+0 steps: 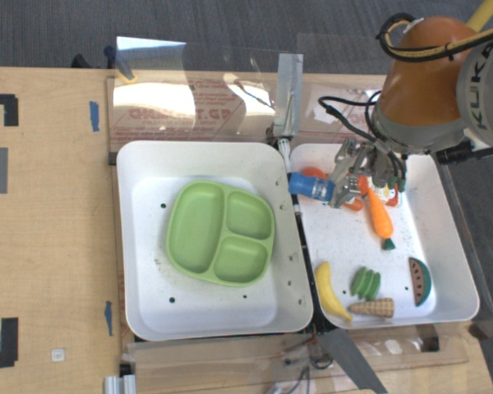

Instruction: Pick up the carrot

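The carrot (pixel 380 217) is orange with a green tip and lies in the right bin (pixel 452 245), slanting from upper left to lower right. My gripper (pixel 367 177) hangs over the carrot's upper end at the back of that bin, under the grey wrist with the orange band. The gripper body hides the top of the carrot. The carrot's lower part rests on the bin floor.
A blue object (pixel 312 187) and a small orange piece (pixel 313 173) lie just left of the gripper. A banana (pixel 330 290), a green item (pixel 365 282), a cone (pixel 371 308) and a watermelon slice (pixel 419 280) sit near the front. The left bin (pixel 140 220) holds a green divided plate (pixel 220 233).
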You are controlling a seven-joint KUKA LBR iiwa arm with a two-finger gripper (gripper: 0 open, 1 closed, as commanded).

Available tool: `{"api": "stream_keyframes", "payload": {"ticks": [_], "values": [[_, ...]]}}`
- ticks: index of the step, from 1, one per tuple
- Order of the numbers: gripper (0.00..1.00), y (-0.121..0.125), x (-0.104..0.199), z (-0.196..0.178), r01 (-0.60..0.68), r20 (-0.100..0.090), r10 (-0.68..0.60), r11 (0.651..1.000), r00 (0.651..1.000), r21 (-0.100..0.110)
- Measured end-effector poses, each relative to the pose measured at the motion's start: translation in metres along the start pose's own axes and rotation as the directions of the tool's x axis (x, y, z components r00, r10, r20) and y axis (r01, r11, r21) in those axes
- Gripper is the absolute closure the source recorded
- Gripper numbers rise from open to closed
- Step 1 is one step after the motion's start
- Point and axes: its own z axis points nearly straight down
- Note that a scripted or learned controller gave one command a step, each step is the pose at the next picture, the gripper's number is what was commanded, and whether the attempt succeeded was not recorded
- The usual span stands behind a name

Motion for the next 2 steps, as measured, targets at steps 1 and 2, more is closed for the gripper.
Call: {"api": "stream_keyframes", "payload": {"ticks": [1, 2], "values": [[0.00, 0.000, 0.003, 0.006, 0.000, -0.011, 0.000, 1.000, 1.000, 0.001], [0.00, -0.040, 0.012, 0.096, 0.062, -0.013, -0.062, 0.998, 0.998, 0.001]]}}
